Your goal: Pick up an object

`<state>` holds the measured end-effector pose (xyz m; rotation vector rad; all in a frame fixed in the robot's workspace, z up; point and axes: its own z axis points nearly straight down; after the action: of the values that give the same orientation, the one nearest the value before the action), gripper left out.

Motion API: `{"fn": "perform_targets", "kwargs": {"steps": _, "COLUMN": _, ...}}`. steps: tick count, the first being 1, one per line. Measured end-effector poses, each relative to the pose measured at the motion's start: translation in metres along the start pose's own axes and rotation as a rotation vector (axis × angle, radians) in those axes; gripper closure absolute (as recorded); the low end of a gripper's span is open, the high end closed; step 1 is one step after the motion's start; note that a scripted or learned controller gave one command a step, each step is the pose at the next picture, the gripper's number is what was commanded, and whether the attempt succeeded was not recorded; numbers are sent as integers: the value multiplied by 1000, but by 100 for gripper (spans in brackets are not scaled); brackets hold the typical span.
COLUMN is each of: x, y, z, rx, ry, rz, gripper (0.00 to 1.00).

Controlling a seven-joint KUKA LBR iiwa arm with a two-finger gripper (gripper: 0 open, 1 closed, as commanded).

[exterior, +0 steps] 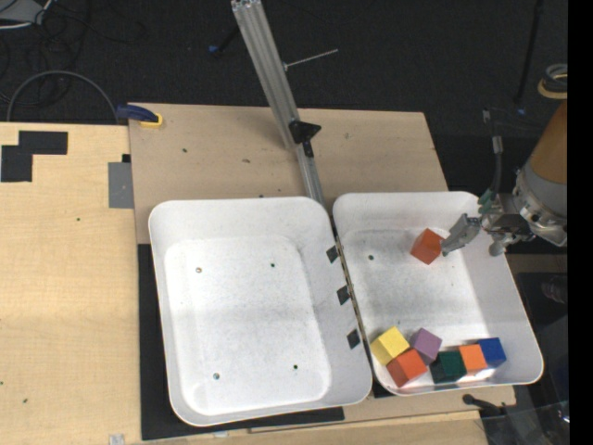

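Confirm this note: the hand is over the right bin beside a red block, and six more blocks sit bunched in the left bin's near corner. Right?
Wrong bin. In the camera view the bunched blocks sit in the near corner of the right bin, not the left. The rest stands: the hand is over the right bin beside the red block, and six more blocks are bunched together.

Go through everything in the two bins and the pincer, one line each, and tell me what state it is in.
Red block: apart from the pile, touching the pincer tip; held or not, cannot tell.
Yellow block, purple block, second red block, green block, orange block, blue block: clustered in the right bin near corner.
Left bin: holds no blocks.
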<state>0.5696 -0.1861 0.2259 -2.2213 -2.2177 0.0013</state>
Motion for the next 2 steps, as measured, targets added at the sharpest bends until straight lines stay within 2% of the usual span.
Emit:
{"fn": "perform_targets", "kwargs": {"steps": 1, "x": 0, "y": 0, "z": -10, "rx": 1, "ry": 1, "rz": -1, "gripper": 100}}
{"fn": "perform_targets", "kwargs": {"steps": 2, "x": 25, "y": 16, "z": 9, "rx": 2, "ry": 1, "rz": -5, "gripper": 100}}
